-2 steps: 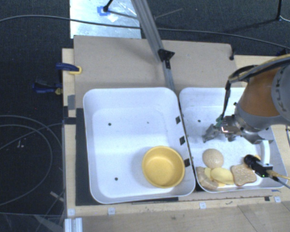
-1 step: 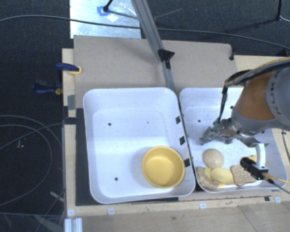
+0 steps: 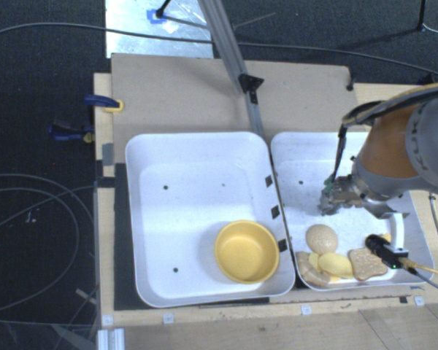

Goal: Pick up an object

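A yellow bowl point(image 3: 247, 251) sits in the left bin point(image 3: 160, 159), near its front right corner. In the right bin point(image 3: 299, 159), along the front, lie a beige egg-shaped thing point(image 3: 321, 238), a yellow lemon-like piece point(image 3: 336, 265), a tan toast-like slice point(image 3: 366, 263) and a pale piece point(image 3: 310, 270). My gripper point(image 3: 331, 200) hangs over the middle of the right bin, just behind and above the egg-shaped thing. Nothing shows between its fingers.
A slanted grey pole point(image 3: 230, 49) runs from the top down to the joint between the bins. Brown board point(image 3: 204, 93) lies behind the bins. Blue clamps point(image 3: 80, 119) sit at the bench's left edge. Cables lie on the dark floor.
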{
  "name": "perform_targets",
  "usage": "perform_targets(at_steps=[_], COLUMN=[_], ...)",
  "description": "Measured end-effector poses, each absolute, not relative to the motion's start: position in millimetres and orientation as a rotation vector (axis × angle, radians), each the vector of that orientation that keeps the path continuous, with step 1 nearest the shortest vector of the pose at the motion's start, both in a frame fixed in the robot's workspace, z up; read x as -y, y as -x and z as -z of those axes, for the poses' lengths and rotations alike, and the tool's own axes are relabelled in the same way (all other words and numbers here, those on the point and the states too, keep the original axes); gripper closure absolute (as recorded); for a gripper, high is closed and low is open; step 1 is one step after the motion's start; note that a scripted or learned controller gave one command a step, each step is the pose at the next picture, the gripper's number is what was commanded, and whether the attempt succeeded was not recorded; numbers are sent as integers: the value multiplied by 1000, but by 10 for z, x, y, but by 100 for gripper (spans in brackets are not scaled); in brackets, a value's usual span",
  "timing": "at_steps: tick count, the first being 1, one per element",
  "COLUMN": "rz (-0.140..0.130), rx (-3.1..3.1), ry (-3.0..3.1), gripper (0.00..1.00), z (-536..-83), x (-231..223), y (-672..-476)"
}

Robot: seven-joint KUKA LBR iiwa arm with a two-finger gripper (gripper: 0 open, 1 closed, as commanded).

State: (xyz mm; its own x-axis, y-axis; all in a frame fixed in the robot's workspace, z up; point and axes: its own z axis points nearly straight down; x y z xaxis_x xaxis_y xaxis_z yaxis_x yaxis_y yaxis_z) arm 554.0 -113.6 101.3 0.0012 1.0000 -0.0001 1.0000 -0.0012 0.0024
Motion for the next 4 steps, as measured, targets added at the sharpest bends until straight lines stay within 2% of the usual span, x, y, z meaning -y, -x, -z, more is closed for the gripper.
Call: perform_targets(at_steps=[1, 3, 4], rz=[-5, -8, -4], rx=[-2223, -2223, -2231], ry=[-2214, -2210, -2210], gripper=[100, 100, 100], z=[-1448, -2635, -2522], x=[1164, 1138, 635], y=[-5569, -5612, -5639])
